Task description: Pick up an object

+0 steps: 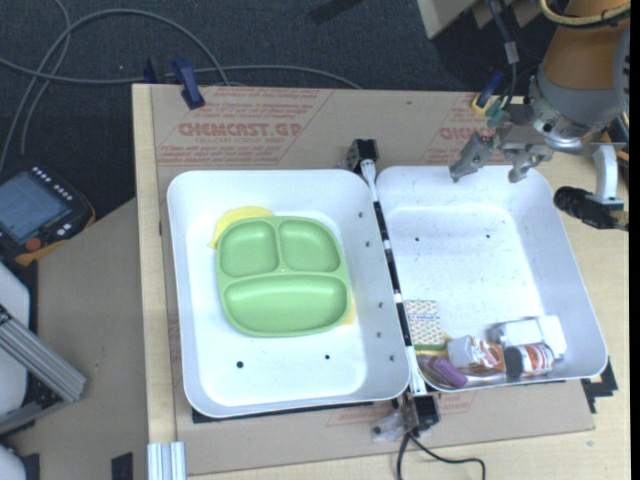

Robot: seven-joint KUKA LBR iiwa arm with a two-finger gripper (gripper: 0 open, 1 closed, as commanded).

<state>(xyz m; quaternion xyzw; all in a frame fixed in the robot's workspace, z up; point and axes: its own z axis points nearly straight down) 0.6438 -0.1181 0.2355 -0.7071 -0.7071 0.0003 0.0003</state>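
Several small items clutter the right bin's (560, 258) near edge; my gripper (494, 165) hangs spread apart, w/ nothing in it, over the far rim. I'd go for the small bottle (525, 356): prob light, stiff, slick, so pinch across its middle.

Two white bins (190, 268) sit side by side on a brown board (300, 118) bearing red print, their inner rims touching. A black clip (362, 154) sits at the far end of the seam, another clip (415, 413) at the near end. A blue clamp (186, 81) grips the board's far left edge. A handheld pendant (35, 213) lies far left. Cables (100, 38) trail over dark carpet.
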